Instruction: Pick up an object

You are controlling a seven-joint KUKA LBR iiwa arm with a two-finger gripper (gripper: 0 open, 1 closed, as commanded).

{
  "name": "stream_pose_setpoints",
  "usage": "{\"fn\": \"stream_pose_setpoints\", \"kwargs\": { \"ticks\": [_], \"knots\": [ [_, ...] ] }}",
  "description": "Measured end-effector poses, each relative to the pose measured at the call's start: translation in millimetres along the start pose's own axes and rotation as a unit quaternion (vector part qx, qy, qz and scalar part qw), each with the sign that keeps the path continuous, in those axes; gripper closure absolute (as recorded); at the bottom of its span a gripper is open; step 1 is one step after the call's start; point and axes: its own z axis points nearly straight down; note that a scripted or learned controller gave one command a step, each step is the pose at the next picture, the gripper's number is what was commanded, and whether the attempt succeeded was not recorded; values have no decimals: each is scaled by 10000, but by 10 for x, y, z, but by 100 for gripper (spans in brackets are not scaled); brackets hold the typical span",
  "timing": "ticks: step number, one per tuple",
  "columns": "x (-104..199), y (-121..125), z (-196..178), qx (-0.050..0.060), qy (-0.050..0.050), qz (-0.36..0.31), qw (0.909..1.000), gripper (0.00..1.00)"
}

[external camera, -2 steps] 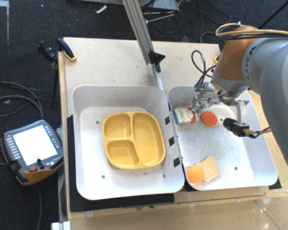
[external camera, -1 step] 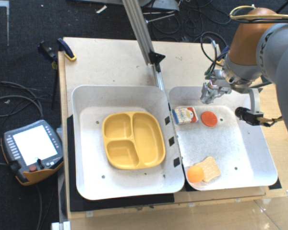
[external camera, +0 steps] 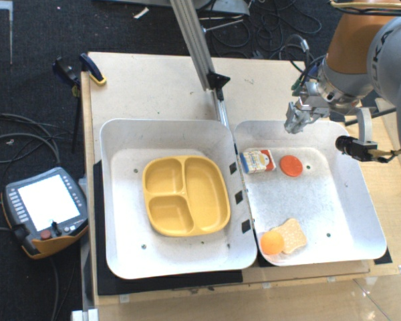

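**No readable text on the bench**

We find no word, number or brand that we can read. The small carton [external camera: 257, 160] lying in the right bin [external camera: 351, 199] carries a printed label in blue and red on white, but its lettering is too small and blurred for us to make out. The handheld control pad [external camera: 45, 209] on the floor to the left of the bench has a bright screen that shows as plain white glare, and we can read no characters on it. Its buttons bear no marks we can tell.
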Motion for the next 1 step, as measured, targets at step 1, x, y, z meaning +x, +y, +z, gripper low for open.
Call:
{"fn": "stream_pose_setpoints", "kwargs": {
  "ticks": [1],
  "knots": [
    [-38, 114, -545, -1, -4, -2, 10000, 100]
  ]
}}
